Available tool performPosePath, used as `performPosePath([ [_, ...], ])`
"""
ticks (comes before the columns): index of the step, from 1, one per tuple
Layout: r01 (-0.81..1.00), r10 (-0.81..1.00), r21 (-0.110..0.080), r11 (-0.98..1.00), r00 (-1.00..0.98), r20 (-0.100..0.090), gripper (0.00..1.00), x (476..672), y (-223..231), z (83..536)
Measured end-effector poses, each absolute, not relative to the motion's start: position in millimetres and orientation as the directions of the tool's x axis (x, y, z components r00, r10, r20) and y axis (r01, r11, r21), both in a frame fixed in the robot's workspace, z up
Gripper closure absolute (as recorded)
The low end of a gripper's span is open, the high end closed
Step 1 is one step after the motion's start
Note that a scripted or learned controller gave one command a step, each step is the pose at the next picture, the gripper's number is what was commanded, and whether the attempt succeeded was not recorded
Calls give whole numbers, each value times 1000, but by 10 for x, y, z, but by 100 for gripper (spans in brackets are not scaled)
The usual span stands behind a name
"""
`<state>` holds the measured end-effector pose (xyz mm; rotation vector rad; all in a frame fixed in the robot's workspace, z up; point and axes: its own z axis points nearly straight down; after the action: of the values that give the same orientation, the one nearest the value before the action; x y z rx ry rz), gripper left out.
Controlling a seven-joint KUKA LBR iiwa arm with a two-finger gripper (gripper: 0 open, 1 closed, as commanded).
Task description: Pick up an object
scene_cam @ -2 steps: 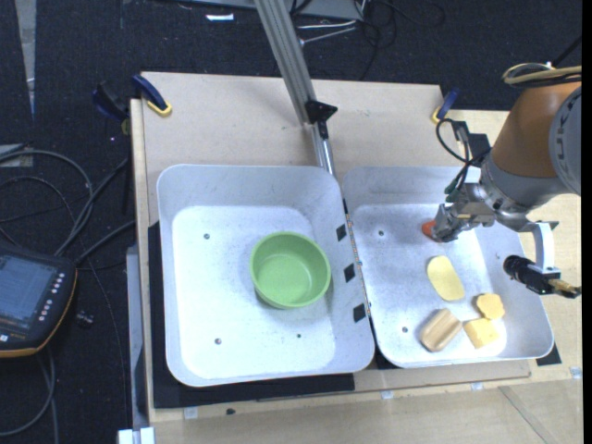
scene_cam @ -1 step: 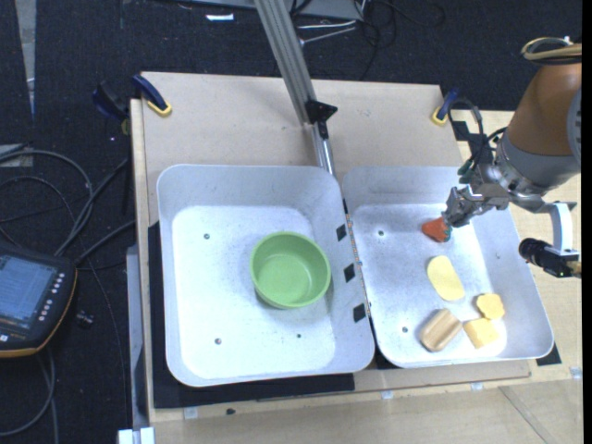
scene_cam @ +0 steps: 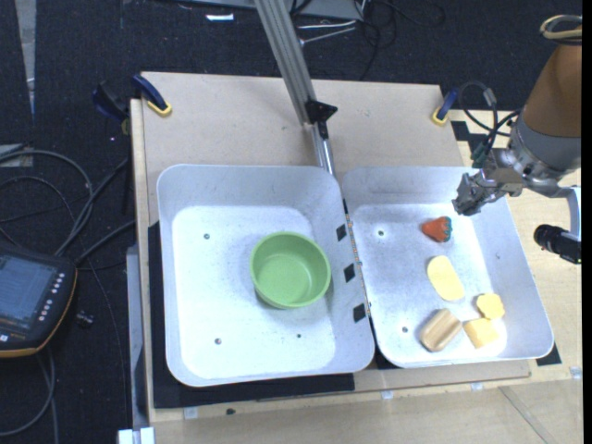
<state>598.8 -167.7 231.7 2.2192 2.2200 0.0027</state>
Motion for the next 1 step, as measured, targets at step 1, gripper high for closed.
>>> performPosePath([
  [1,1000,1000,0,4,-4,1,100,5923,-1075,2332],
])
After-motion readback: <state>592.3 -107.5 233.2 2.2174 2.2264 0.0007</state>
